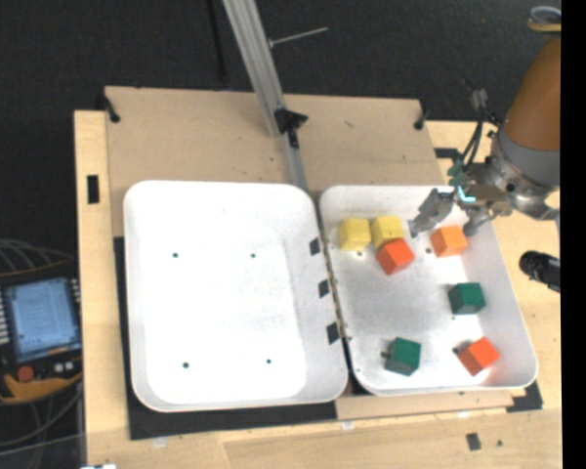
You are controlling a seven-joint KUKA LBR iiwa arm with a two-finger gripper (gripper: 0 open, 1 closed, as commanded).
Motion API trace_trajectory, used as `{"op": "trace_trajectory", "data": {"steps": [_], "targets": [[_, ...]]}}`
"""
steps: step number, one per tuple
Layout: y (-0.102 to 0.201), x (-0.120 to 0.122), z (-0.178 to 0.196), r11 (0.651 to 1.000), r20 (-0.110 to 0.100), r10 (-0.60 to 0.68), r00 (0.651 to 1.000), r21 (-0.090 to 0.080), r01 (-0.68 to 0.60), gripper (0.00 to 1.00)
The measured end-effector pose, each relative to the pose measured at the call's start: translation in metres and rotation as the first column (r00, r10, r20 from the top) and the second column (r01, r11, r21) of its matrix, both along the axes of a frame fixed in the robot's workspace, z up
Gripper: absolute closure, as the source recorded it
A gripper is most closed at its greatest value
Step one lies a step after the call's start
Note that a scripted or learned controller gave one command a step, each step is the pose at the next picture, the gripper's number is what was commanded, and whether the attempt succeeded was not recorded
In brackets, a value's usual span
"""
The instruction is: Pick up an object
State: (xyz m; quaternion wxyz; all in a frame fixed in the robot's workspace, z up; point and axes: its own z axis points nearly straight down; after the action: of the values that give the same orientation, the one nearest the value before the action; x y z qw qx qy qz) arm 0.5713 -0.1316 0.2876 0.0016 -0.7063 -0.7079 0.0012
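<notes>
Gripper (449,218) hovered over right bin (503,374), fingers spread wide, holding nothing. Orange cube (450,240) sat just below fingertips, clear of neighbours. You'd judge it light, rigid; take hold across opposite flat faces.

The arm (537,96) is cut off at right.

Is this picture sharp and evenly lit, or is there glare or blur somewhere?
Camera view: the left bin glares bright white, washing out its surface; the blocks, like the red block, cast only soft shadows; the whole frame is slightly grainy and soft, and the gripper looks blurred.
</notes>
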Motion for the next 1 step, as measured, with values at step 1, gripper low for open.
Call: {"op": "trace_trajectory", "data": {"steps": [1], "targets": [[-0.0001, 0.0007, 0.0025, 1.000, 0.005, -0.001, 1.000, -0.001, 0.001, 0.00]]}}
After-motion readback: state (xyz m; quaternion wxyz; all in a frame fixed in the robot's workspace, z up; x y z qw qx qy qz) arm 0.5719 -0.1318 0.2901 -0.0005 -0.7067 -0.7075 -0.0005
